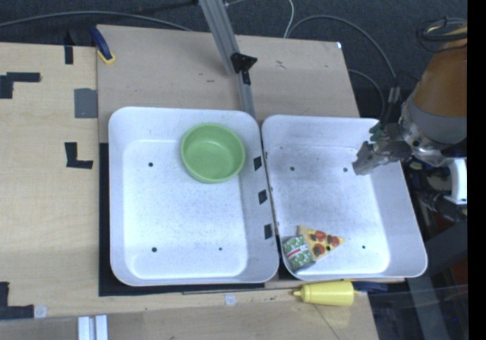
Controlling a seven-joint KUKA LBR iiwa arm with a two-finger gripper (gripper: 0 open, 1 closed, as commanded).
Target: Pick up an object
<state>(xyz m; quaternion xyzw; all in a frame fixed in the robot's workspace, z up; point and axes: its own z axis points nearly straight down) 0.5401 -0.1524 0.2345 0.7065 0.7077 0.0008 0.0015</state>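
A green bowl [213, 152] sits upright in the far part of the left bin [129, 255]. In the right bin [395, 251], a small pizza-slice toy [322, 240] and a green patterned packet [297, 253] lie together near the front left corner. A yellow bottle [329, 293] lies on its side on the bench just in front of the right bin. My gripper [368, 160] hangs over the right bin's far right part, well apart from the toy and packet, with nothing visible in it.
A grey metal pole [216, 16] slants from the top of the view down to the gap between the bins. Cables [319, 27] loop over the dark floor behind the bench. A blue-and-yellow clamp [102, 45] sits at the bench's far left corner.
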